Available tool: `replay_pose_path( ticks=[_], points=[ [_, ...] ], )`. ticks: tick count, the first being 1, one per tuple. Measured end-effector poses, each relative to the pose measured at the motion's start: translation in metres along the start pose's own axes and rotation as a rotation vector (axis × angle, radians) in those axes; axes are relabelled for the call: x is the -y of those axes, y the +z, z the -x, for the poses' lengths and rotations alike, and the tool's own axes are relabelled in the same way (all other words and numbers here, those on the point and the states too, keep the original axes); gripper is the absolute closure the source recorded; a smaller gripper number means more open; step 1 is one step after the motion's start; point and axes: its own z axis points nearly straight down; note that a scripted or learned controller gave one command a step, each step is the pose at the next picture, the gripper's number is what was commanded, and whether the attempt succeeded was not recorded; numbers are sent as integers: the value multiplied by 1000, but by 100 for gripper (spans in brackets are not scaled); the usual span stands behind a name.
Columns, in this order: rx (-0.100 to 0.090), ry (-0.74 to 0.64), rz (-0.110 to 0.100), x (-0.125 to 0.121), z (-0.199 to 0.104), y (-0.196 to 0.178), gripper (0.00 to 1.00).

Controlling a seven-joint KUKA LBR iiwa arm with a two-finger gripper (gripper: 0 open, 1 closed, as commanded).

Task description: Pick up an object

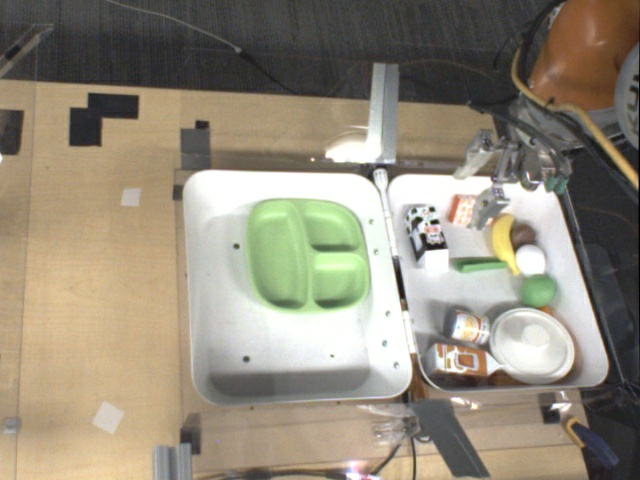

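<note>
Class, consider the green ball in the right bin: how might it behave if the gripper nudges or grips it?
The green ball looks round, so it would probably roll when nudged. Its smooth curve may slip from two fingers. The bowl and banana beside it might stop it quickly.

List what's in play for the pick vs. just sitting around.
In play: gripper, over the right bin; nearest it, the banana, red packet, white ball.

Sitting around: green tray in the left bin, white bowl, can, green ball.
</note>
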Motion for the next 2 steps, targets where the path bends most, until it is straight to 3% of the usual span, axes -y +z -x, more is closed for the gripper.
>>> replay_pose_path(
  ticks=[1, 2],
  points=[
    [11, -108, -3, 28, -32, 120, 0],
    [12, -18, 0, 30, -51, 130, 0]
  ],
)
